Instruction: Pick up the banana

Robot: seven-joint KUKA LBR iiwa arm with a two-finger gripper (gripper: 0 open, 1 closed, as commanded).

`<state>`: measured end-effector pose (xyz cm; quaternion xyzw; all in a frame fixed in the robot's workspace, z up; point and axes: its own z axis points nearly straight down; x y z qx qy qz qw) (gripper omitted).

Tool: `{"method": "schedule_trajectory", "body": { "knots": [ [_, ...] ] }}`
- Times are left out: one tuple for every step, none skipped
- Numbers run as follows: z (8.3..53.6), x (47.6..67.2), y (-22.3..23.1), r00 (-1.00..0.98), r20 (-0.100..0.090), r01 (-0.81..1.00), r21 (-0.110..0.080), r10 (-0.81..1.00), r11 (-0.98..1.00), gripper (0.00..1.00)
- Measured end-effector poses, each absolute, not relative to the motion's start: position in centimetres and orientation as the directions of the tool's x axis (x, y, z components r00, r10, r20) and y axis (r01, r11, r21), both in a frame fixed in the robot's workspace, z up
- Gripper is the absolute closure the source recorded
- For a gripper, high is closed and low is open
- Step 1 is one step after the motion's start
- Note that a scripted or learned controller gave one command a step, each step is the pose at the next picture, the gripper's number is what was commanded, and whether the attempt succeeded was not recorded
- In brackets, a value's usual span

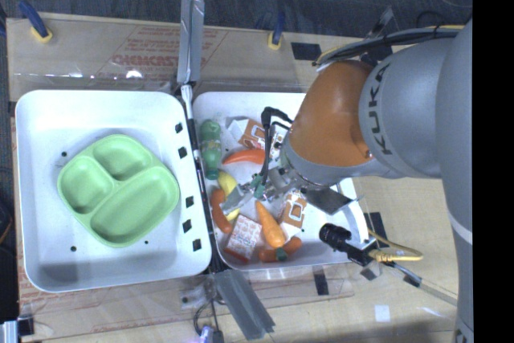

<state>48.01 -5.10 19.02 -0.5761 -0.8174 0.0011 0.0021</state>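
Note:
The banana (pixel 227 183) shows as a small yellow piece at the left side of the right bin (pixel 325 257), partly covered by other toy food. My gripper (pixel 250 193) is low in that bin, just right of the banana and over the pile. The grey and orange wrist above it hides much of the bin's middle and right. Nothing is visibly lifted.
Around the gripper lie a green bottle-shaped toy (pixel 210 144), a carrot (pixel 271 227), a red slice (pixel 241 157), a cracker-like square (pixel 244 233) and small orange-and-white boxes (pixel 293 210). The left bin (pixel 32 173) holds a green divided plate (pixel 119 187). A metal divider (pixel 190 44) runs between the bins.

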Motion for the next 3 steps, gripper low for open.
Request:
{"method": "schedule_trajectory", "body": {
  "knots": [
    [11.2, 55.1, -9.7, -0.233, 0.001, 0.972, -0.004, 0.972, 0.233, 0.00],
    [9.1, 52.9, -9.8, -0.146, 0.002, 0.989, -0.005, 0.989, 0.146, 0.00],
    [10.0, 52.9, -9.8, -0.150, 0.004, 0.989, -0.006, 0.989, 0.150, 1.00]
  ]
}}
